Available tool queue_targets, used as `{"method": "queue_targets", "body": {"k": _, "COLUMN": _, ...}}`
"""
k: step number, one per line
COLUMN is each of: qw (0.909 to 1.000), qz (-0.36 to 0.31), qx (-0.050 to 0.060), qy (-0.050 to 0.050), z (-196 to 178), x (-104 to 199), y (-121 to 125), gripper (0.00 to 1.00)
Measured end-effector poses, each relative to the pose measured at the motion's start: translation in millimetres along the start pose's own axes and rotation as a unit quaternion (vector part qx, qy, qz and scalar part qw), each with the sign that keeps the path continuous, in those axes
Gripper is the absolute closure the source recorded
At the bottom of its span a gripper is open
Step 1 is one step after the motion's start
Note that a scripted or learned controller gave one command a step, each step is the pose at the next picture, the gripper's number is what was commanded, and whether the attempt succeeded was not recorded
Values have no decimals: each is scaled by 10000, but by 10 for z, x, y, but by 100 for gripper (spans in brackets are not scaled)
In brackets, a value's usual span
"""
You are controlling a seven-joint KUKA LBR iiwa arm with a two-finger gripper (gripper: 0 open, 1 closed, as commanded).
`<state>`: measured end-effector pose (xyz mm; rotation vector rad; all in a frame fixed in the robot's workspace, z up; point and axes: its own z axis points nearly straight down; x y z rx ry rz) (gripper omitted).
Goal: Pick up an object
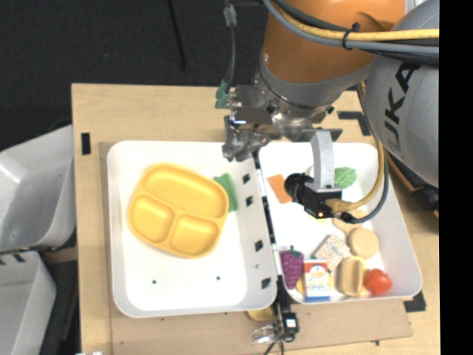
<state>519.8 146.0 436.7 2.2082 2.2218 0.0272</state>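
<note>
Your gripper (240, 148) hangs over the far end of the wall between the two white bins, and you cannot tell how far open it is or whether it has hold of anything. In the left bin (126, 272), a yellow compartment plate (177, 213) lies with a green piece (228, 191) at its right edge. In the right bin (299, 231), an orange piece (277, 188) and a leafy green piece (344, 176) lie at the far end, while purple grapes (293, 265), a small carton (316, 279), a cracker (331, 250), a bun (349, 276) and a red tomato (378, 281) crowd the near edge.

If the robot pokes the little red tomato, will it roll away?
Probably a bit: the tomato looks round and smooth. It likely won't go far, since it sits between the bun and the bin's wall.
</note>
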Motion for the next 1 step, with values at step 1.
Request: {"method": "queue_targets", "body": {"k": 1, "qw": 9999, "qz": 27, "qx": 126, "qy": -40, "z": 919, "x": 68, "y": -332, "gripper": 100}}
